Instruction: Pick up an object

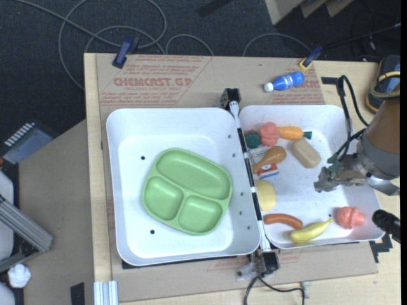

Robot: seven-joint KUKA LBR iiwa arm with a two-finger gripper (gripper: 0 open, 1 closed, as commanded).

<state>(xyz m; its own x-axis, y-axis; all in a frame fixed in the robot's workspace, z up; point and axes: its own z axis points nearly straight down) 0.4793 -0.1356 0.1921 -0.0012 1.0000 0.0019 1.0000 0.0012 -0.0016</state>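
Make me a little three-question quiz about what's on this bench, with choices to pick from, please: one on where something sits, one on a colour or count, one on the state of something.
1. Where does the green divided tray lie?
A. in the left bin
B. in the right bin
C. on the floor

2. How many compartments does that tray have?
A. two
B. three
C. five

3. What is the banana doing?
A. hanging from the gripper
B. lying in the right bin's near corner
C. standing in the tray

Answers: 1 A, it fills the left bin. 2 B, one long section and two smaller ones. 3 B, it lies in the right bin, apart from the gripper, beside the sausage.
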